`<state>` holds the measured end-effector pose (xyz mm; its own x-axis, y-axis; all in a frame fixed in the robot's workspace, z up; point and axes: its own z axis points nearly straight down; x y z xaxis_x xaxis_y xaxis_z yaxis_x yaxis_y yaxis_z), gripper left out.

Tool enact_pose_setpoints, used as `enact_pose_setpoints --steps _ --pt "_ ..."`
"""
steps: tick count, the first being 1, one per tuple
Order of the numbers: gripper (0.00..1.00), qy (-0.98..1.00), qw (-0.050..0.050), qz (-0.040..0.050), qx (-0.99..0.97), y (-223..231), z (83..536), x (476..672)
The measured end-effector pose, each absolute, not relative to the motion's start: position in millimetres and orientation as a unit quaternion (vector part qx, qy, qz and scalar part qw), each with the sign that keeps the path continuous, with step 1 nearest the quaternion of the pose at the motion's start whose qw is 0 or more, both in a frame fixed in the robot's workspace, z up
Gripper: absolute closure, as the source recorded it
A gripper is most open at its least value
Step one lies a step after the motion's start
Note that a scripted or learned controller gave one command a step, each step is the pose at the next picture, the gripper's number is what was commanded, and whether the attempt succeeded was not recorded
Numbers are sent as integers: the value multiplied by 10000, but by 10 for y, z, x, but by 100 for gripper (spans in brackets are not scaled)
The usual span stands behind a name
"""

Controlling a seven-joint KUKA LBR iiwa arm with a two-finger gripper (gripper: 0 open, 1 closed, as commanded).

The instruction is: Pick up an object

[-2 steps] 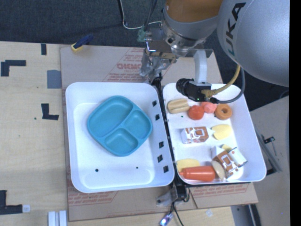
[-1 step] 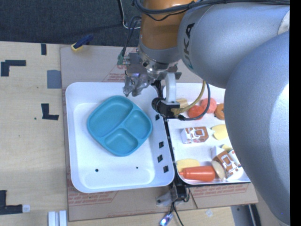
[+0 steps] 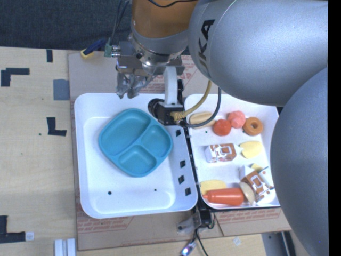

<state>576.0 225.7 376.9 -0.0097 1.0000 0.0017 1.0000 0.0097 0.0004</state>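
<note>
Under the arm (image 3: 256, 41), the right bin's (image 3: 272, 202) far corner is hidden.

Wood bench (image 3: 32, 159) w/ 2 white bins: left bin (image 3: 88, 196), right bin (image 3: 266, 202).

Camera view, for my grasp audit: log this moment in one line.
gripper: above left bin's far rim | holding: nothing seen | blue plate: in left bin

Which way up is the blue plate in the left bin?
Right side up: the blue plate lies flat in the left bin, its three compartments facing up.
</note>
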Motion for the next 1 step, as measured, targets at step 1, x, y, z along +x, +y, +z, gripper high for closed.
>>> enact_pose_setpoints --steps 1 --pt "100 -7067 16 52 -7074 2210 952 5700"
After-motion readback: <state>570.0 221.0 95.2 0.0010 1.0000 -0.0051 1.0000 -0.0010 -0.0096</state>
